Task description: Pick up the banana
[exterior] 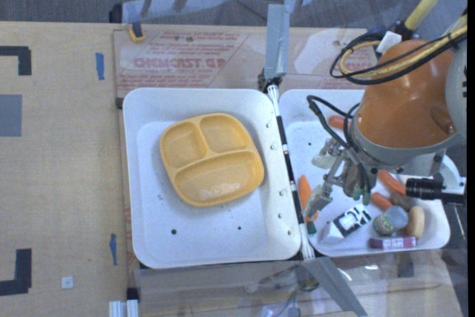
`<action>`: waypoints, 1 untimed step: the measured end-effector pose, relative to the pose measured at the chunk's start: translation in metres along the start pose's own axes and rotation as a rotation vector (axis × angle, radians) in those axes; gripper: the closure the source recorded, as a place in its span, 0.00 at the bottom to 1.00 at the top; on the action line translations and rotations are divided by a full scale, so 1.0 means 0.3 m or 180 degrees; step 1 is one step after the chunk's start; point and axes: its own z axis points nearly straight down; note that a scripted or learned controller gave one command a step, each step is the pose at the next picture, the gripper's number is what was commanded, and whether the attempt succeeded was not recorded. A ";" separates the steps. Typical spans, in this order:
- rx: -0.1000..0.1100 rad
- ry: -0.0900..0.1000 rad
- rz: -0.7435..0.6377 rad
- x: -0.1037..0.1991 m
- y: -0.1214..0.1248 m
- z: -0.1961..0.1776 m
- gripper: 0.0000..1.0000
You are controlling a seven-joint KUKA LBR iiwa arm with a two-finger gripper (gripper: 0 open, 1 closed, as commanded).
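Observation:
My gripper (335, 185) hangs low over the middle of the right bin (297, 131), pointing toward the lower left. Its metal parts sit just right of an orange carrot-like piece (304, 193) that lies by the bin's left wall. A pale yellow-tan rounded object (417, 221) lies near the bin's right end; I cannot tell whether it is the banana. The arm's big orange wrist (404, 96) covers much of the right bin and hides what lies beneath it.
The left bin (148, 219) holds a yellow divided plate (211, 158). In the right bin's front lie a black-and-white block (352, 220), a greenish round item (390, 221), a purple bar (393, 242) and more orange pieces (391, 183). Cables (371, 56) loop above the arm.

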 end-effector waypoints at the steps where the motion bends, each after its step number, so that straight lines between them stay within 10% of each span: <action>1: 0.0003 -0.0001 0.1084 -0.147 0.090 0.109 0.00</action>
